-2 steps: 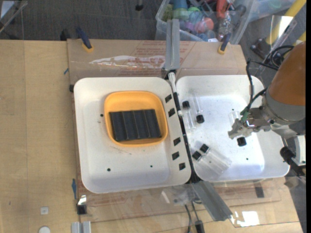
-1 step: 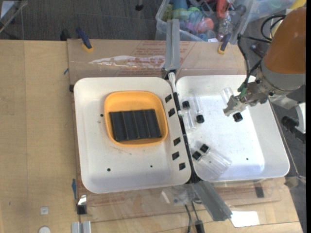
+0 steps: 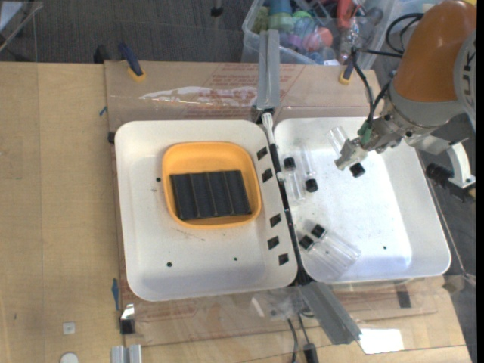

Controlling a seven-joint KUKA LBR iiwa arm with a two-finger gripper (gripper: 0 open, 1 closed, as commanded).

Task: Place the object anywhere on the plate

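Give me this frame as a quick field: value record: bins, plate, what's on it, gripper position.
left bin: holds a yellow plate
on plate: dark ridged rectangular object, lying flat, inside the rim
right bin: several clear plastic items with black caps, scattered toward its left side
gripper: above the right bin's upper middle; arm enters from the right
grasp: nothing seen between the fingers; open or shut not readable
arm: orange band visible above the wrist
behind bench: clear tub of colourful items
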